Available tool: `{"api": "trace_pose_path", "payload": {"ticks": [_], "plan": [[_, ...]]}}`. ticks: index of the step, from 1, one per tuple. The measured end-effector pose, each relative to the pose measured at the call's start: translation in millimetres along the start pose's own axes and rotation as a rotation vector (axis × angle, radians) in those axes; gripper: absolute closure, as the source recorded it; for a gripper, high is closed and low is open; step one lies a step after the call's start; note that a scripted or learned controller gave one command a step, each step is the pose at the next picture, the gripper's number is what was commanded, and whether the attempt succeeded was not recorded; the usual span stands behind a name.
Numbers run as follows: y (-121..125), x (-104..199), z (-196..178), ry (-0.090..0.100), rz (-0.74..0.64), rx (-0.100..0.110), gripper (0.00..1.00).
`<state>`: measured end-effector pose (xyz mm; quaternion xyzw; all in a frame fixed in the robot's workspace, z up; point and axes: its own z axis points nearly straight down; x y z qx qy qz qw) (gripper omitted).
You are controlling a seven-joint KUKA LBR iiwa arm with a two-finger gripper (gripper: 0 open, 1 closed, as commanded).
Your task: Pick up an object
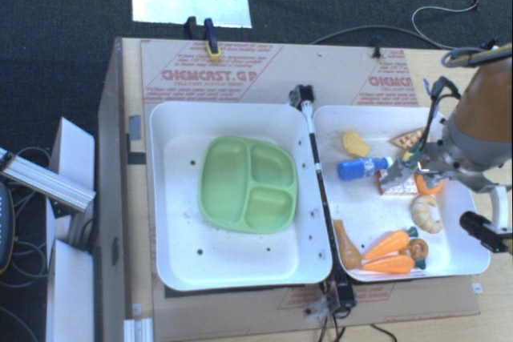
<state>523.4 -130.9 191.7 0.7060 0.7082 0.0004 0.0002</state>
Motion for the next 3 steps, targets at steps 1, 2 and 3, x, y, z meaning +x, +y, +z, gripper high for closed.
{"api": "trace_pose_path", "payload": {"ticks": [1, 2, 3], "plan": [[33, -27, 104, 0.0, -0.002, -0.01, 0.0], [43, 16, 102, -0.006, 0.0, -0.015, 0.0], [48, 0, 103, -0.002, 0.0, -0.011, 0.0]]}}
